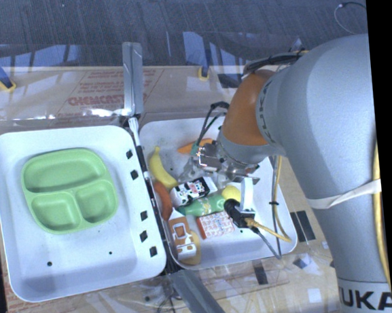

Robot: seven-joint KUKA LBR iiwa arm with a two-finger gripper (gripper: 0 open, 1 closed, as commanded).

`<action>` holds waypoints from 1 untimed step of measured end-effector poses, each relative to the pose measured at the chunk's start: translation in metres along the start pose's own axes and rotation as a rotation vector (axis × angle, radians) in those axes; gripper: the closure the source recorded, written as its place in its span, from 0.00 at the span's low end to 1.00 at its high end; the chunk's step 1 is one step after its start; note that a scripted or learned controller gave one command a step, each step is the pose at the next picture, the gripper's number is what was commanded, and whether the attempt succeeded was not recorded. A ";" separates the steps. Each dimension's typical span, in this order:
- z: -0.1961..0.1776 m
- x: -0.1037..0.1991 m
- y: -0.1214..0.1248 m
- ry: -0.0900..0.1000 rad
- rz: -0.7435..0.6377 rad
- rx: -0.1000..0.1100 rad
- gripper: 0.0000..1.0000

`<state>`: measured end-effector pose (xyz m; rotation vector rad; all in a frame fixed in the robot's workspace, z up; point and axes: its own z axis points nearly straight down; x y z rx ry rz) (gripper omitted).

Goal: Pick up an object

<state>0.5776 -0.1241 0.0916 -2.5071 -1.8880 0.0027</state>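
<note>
Gripper (pixel 215 174) is being held low inside the right bin (pixel 285 236), over the clutter; finger spread can't be told. Banana (pixel 160 170) is lying by the bin's left wall, green bottle (pixel 204 205) and red box (pixel 215 223) crowded just beside. Left bin (pixel 22 270) is being occupied by a green tray (pixel 69 189), w/ bare floor along its near edge.

The objects lie heaped in the right bin (pixel 288 236). A yellow banana (pixel 159 170) lies curved along the bin's left wall. Below it a reddish-orange piece (pixel 163 199) runs down the same wall. A small black-and-white box (pixel 191 189) lies tilted near the middle, with a green bottle (pixel 204 205) on its side just under it and a yellow thing (pixel 231 193) at the bottle's right end. A red patterned packet (pixel 215 224) lies flat below, and a brown and white packet (pixel 183 240) sits in the bin's lower left corner.
</note>
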 end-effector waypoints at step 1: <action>-0.010 -0.002 0.001 -0.002 0.001 -0.001 1.00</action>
